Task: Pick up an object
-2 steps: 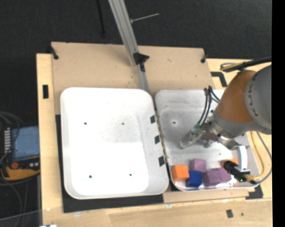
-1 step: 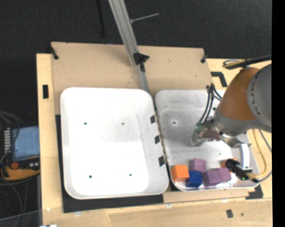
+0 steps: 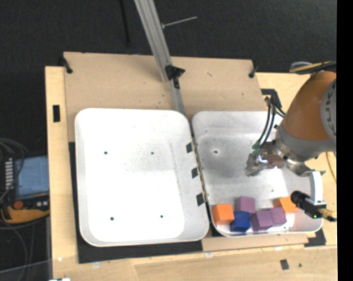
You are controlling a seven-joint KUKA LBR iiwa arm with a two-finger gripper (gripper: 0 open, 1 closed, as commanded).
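Several small blocks lie along the near edge of the right bin (image 3: 223, 133): an orange block (image 3: 224, 212), a blue block (image 3: 241, 222), a purple block (image 3: 245, 204), two more purple blocks (image 3: 268, 218) side by side, and an orange block (image 3: 287, 204) at the right. My gripper (image 3: 254, 164) hangs over the middle of the right bin, above and beyond the blocks, with nothing visible between its fingers. The arm's grey and orange wrist covers the bin's right side.
The left bin (image 3: 135, 174) sits beside the right one, with a row of black clips (image 3: 195, 171) between them. A metal pole (image 3: 156, 37) slants up from the back of the bench. A black fixture (image 3: 308, 204) sticks out near the right bin's near corner.
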